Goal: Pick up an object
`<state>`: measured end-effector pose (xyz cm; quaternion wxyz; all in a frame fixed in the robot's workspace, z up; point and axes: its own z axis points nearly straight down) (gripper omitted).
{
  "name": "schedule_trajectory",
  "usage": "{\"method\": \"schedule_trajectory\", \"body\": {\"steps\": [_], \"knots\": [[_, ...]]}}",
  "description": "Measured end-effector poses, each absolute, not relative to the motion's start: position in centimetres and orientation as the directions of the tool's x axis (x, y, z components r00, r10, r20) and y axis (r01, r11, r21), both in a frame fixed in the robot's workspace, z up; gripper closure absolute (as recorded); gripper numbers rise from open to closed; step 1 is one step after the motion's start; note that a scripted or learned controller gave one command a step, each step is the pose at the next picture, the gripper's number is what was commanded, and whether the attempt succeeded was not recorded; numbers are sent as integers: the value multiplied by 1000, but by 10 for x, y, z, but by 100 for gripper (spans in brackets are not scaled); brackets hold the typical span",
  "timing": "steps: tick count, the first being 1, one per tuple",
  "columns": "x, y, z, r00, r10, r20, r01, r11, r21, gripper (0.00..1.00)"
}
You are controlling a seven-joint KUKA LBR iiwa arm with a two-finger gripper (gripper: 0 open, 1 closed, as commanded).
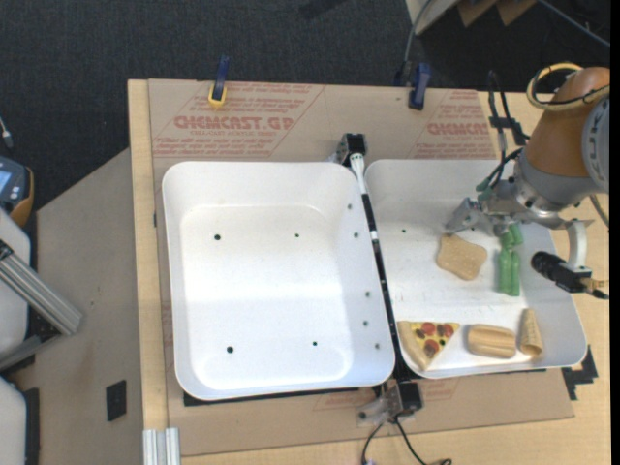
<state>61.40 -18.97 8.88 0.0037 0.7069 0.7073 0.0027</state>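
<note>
Table (291,114) carries two white bins side by side, the left bin (194,211) toward its left edge and the right bin (407,201) toward its right edge. Above the right bin's far right part hangs the hand (494,213); how far it is open I cannot tell. Below it lie a tan block (460,257) and green piece (510,264), and along the near rim a pizza slice (427,341), bread roll (491,340) and cone (531,331).

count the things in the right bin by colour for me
tan or brown: 3, a bread slice, a roll and a cone-shaped piece
green: 1, a long green piece
yellow with red spots: 1, a pizza slice
total: 5
</note>
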Motion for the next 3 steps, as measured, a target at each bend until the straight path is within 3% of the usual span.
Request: {"method": "schedule_trajectory", "body": {"steps": [3], "knots": [[614, -190, 89, 0, 1000, -1, 1000, 1, 9, 0]]}}
